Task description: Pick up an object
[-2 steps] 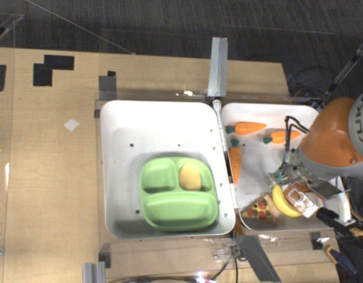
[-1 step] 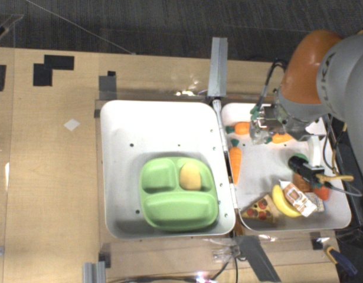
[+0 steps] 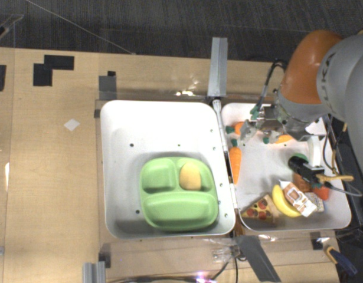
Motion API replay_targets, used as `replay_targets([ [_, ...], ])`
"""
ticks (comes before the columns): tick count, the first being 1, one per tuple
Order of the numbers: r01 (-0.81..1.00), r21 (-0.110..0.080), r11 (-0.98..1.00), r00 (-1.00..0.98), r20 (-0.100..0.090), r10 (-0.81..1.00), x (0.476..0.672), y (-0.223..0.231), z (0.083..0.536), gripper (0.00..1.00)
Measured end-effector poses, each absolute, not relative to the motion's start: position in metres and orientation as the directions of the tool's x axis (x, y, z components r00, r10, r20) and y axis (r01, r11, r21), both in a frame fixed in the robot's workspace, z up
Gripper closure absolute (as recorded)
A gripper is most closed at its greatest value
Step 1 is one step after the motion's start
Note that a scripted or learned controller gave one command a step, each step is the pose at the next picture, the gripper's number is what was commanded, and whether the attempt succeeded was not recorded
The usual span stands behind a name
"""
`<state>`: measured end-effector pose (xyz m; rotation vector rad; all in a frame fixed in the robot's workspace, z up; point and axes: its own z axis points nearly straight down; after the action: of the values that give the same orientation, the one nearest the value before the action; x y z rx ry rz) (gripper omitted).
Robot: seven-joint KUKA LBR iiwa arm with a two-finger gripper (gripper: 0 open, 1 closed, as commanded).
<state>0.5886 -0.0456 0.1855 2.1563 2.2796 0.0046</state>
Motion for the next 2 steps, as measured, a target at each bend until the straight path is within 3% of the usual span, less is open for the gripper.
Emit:
replay_targets([
  [1,0.982,0.005,0.187,-0.187,-0.002,0.982,0.593,-0.055,0.2,0.0],
  [2,0.996,0.003,0.091,-0.091,-0.001,0.996,0.56,-0.136,0.101,0.0],
])
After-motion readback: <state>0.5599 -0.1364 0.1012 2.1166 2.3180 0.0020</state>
